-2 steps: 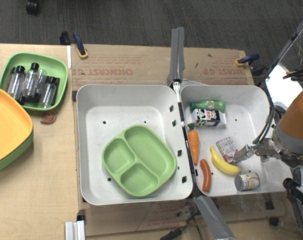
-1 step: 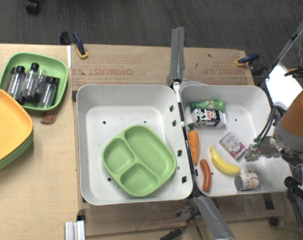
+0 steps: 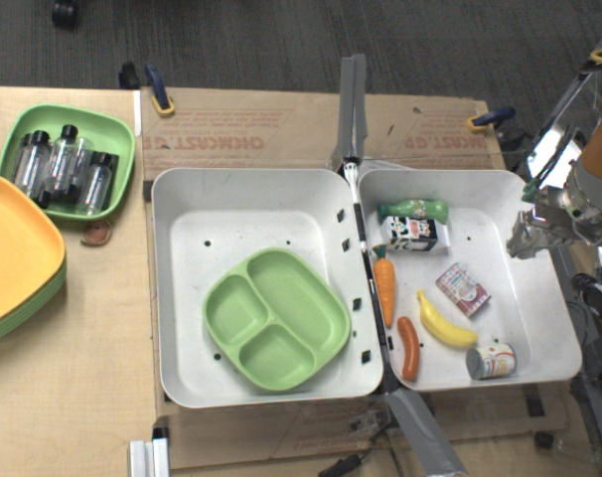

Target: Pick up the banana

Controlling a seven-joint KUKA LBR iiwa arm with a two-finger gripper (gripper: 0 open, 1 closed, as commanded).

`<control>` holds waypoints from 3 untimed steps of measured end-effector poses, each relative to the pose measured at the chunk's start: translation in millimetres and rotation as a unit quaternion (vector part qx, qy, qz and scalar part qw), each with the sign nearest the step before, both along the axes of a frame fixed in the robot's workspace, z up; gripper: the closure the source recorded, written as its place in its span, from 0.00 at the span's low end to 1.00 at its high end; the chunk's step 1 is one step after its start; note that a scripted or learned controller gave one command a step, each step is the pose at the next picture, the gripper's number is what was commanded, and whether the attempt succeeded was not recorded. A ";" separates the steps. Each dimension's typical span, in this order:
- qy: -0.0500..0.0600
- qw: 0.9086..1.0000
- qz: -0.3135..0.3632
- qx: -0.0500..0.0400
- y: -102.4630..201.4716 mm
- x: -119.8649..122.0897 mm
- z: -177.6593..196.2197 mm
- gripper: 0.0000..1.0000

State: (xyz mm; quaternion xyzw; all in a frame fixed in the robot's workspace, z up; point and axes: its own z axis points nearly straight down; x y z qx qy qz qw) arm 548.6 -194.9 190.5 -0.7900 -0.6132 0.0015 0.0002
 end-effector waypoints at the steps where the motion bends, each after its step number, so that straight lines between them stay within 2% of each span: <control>1: 0.000 1.000 -0.008 0.000 -2.6 -38.1 114.5 1.00; 2: 0.001 0.995 0.104 0.001 -6.7 -71.2 51.4 1.00; 3: -0.001 0.982 0.189 0.000 -18.5 -70.3 115.8 1.00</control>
